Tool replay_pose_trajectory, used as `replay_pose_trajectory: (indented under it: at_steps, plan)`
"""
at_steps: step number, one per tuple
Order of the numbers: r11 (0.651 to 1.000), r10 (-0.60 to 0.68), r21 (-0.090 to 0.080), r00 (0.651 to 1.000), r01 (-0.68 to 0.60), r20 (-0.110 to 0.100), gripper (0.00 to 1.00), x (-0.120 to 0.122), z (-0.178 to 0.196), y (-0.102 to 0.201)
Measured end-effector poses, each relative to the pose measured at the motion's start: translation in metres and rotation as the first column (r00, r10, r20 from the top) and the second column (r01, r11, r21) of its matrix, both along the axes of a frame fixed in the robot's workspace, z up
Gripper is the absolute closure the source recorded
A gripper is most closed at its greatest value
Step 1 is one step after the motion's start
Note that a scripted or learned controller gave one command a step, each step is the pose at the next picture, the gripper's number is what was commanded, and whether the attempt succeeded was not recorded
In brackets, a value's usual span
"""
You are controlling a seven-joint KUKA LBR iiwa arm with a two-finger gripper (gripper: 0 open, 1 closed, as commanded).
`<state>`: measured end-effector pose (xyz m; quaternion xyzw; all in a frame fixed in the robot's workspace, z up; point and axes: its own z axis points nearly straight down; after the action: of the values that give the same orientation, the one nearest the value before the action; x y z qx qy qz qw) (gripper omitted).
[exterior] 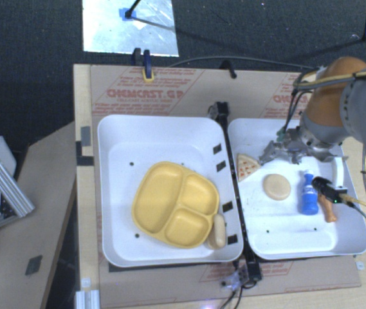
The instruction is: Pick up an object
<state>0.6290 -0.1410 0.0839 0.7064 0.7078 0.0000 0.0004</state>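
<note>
In the right bin (298, 240) lie a pizza slice (246, 167) by the left wall, a round tan cookie (276, 187) in the middle, a blue bottle (309, 195) to its right, and a small orange piece (330, 211) beside the bottle. My gripper (278, 149) hangs low over the back of this bin, just right of and behind the pizza slice and behind the cookie. I see nothing held in it. The left bin (121, 140) holds a yellow divided tray (173, 205) with a beige bread roll (218, 231) against its front right corner.
The grey arm with its orange band (334, 102) comes in over the right bin's back right corner. A black divider (231, 172) runs between the bins. The front of the right bin is bare white floor (292, 230).
</note>
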Motion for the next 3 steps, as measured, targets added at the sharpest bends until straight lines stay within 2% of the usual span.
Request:
replay_pose_trajectory:
  at_steps: [1,3]
  plan:
    - [1.000,0.000,-0.001,1.000,0.000,0.004,1.00,0.001,0.013,0.000]
    - [1.000,0.003,-0.001,1.000,-0.003,0.008,1.00,0.008,0.132,0.001]
